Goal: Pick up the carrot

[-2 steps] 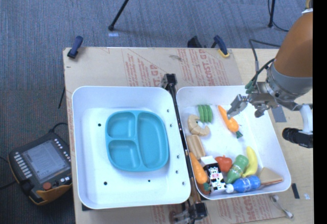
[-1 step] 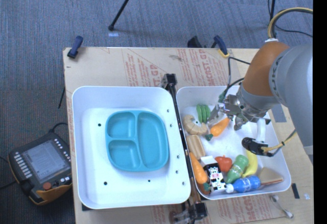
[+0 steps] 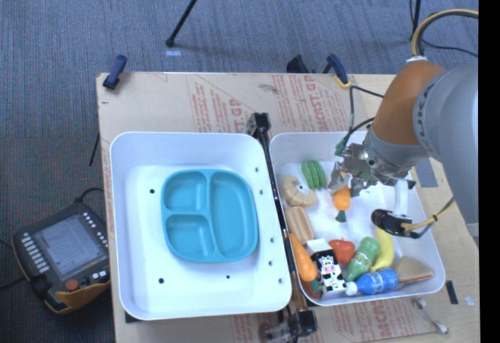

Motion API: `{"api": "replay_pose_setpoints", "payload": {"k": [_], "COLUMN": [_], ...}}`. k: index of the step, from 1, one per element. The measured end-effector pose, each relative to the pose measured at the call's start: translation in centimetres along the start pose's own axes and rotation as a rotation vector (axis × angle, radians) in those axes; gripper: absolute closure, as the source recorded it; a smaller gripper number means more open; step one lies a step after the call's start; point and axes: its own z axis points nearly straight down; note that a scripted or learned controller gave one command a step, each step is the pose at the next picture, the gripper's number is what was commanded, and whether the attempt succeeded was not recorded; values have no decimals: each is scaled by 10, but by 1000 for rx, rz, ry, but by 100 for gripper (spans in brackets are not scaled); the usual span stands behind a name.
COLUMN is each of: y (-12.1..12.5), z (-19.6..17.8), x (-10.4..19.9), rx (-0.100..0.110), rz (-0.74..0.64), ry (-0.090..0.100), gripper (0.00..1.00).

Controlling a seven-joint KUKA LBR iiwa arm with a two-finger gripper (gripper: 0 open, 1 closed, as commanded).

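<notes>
**benchwatcher:** ok, starting at the front edge of the right bin (image 3: 434,271): there's a blue bottle (image 3: 378,282) lying on its side, a cow-patterned toy (image 3: 330,271) just left of it, a green bottle (image 3: 362,256) and a banana (image 3: 383,249) behind those, plus a red pepper-looking thing (image 3: 342,248). An orange carrot-shaped piece (image 3: 304,259) lies along the bin's left wall.

**toteguy:** so which carrot is the arm on?

**benchwatcher:** a different one. The small carrot (image 3: 341,201) hangs under the pincer (image 3: 344,182) around the middle of the bin, orange body up, green stub pointing down. The fingers look closed on its top, with the rest of it dangling clear over the white floor.

**toteguy:** and further back?

**benchwatcher:** a bread roll (image 3: 301,222) and a pretzel-ish pastry (image 3: 298,191) to the left of the carrot, and green beans or a pepper (image 3: 314,173) behind them, can't tell which. The left bin (image 3: 133,177) holds a teal divided plate (image 3: 209,215). Both bins sit on the cardboard-covered worktop (image 3: 203,99), with blue clamps (image 3: 115,70) at its far edge.
</notes>
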Motion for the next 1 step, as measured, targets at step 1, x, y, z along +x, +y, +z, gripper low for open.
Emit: {"api": "replay_pose_setpoints", "payload": {"k": [1], "y": [-1], "z": [-106], "x": [37], "rx": [-9], "rz": [219], "ry": [-2], "gripper": [100]}}
